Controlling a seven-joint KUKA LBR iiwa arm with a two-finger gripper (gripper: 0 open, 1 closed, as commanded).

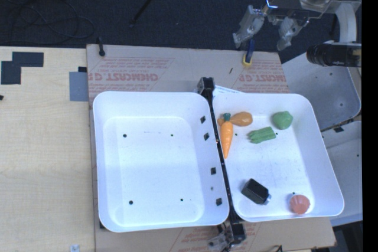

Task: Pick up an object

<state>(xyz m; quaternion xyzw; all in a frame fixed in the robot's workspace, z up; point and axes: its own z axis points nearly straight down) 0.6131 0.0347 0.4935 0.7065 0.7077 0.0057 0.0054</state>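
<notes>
My gripper (267, 36) hangs high above the far edge of the right bin (322, 153), open, with nothing between its fingers. Below it in that bin lie a carrot (226, 137) against the divider, an orange oval piece (241, 119) beside it, a green pepper-like piece (282, 120), a green pickle-like piece (261, 135), a black block (256, 191) and a pinkish-red ball (299, 203) near the front right corner.
The left bin (112, 127) sits beside the right one, with a black clip strip (214, 144) along the shared wall. Both rest on a cardboard sheet (147, 71). A yellow-handled tool (248, 58) stands behind the right bin.
</notes>
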